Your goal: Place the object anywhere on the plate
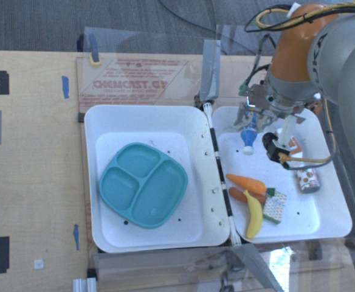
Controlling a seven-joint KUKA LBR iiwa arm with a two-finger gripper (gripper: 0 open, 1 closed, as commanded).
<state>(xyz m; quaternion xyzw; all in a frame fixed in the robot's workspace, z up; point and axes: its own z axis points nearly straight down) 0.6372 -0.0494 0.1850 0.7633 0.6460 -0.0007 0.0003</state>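
Camera view, from above and at a slant, gives us two shallow white bins side by side on the bench, and we see the grey arm [341,47] with its orange band reaching in from the right over the far part of the right bin [332,224]. Our gripper [248,121] hangs low near that bin's far left corner, directly over a small blue and white object [248,140] that looks like a little bottle or tube; whether this object sits between the fingers or merely below them we cannot tell, and the gripper's opening is hidden from us as well. Toward the near left part of the same bin lie a carrot [246,182], a yellow banana [253,214] running toward the near edge, a reddish piece [237,193] tucked between them, and a small patterned packet [275,207] touching the banana's right side. A small printed can [308,179] lies on its side near the bin's right edge. The left bin [98,123] carries a teal divided plate [143,184] with three compartments, resting roughly in the bin's middle, well apart from our gripper. Beyond the bins, a cardboard sheet [135,81] with red print lies flat on the bench.
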